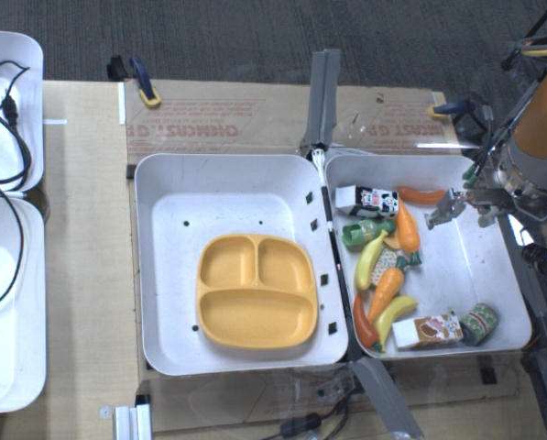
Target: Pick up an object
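Note:
The right bin point(465, 273) holds several toy foods along its left side: a cow-print carton point(376, 200), an orange chilli point(422, 194), carrots point(407, 228) point(386, 291), a green pepper point(359, 236), bananas point(371, 258) point(393, 313) and a red pepper point(362, 324). A small juice box point(429, 330) and a green can point(480, 324) lie near its front edge. My gripper point(465, 213) hangs over the bin's back right part, open, with nothing between its fingers. It sits right of the orange chilli and apart from it.
The left bin point(163, 246) holds a yellow divided plate point(257, 291). A grey post point(323, 99) rises at the back between the bins. Blue clamps point(140, 81) point(456, 110) grip the cardboard behind. White tubs with cables point(3, 209) stand at far left.

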`<move>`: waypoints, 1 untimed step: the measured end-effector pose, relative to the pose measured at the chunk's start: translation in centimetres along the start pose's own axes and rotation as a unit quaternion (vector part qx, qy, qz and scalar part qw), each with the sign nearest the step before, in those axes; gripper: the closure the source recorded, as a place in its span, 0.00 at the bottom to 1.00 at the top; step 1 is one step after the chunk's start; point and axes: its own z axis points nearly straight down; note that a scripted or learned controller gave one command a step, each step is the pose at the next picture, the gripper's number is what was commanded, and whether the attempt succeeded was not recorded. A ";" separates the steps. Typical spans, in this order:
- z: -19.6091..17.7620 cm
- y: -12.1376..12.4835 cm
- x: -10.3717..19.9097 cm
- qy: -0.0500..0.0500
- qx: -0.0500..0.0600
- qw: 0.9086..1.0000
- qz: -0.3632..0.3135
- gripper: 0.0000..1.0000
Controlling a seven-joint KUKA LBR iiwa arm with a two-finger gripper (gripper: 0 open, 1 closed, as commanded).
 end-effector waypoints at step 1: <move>9.6 2.8 3.2 0.000 0.000 1.000 0.014 0.00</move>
